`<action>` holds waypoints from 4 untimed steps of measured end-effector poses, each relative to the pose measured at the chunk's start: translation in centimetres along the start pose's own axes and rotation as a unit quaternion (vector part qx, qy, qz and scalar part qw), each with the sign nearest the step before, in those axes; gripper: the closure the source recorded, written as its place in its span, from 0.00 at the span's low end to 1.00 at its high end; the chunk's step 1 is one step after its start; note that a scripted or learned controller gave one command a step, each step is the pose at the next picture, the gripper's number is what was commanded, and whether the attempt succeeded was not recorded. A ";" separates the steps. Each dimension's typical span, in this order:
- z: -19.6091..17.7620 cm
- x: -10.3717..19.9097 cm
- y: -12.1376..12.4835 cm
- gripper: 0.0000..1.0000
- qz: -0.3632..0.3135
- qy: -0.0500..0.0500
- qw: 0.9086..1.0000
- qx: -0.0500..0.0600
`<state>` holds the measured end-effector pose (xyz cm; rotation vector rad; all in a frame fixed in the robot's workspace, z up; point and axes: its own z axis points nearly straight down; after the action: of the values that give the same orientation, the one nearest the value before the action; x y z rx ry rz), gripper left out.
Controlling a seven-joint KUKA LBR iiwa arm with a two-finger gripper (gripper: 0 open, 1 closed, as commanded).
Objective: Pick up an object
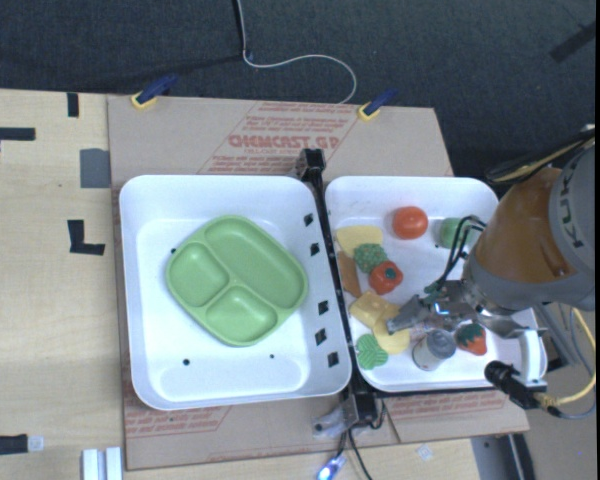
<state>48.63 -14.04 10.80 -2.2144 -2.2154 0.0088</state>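
The right bin (458, 190) holds a loose pile of toy food. A red tomato (410, 221) lies toward 12 o'clock in that bin. A pale yellow piece (358, 238) sits at about 10 o'clock, touching a green broccoli (368, 255) just below it. A strawberry (385, 277) with a green top lies near the bin's centre, an orange-brown stick (348, 275) just to its 9 o'clock. A yellow cheese wedge (372, 313) sits at 7 o'clock, and a round green and yellow piece (372, 351) lies below it near the bin's front edge. A pale green item (447, 232) lies at 2 o'clock, partly hidden by the arm.

The gripper (420, 315) hangs low over the lower half of this bin, its metal tip pointing toward 9 o'clock, just beside the cheese wedge. Whether the jaws are wide or narrow cannot be told, and nothing can be seen between them. A small red and green piece (472, 341) lies just under the wrist at 5 o'clock.

The left bin (140, 268) carries a green divided plate (237, 279), tilted diagonally. Both bins rest on a cardboard sheet (270, 133) on the worktop (40, 268).
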 end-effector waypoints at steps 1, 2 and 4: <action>2.2 -0.3 0.1 0.00 0.001 -0.004 1.000 -0.006; 0.9 0.5 0.5 1.00 -0.004 0.004 1.000 -0.007; -11.0 1.1 1.0 1.00 -0.001 -0.002 1.000 -0.006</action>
<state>49.78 -12.93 21.76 -2.2194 -2.2253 0.0001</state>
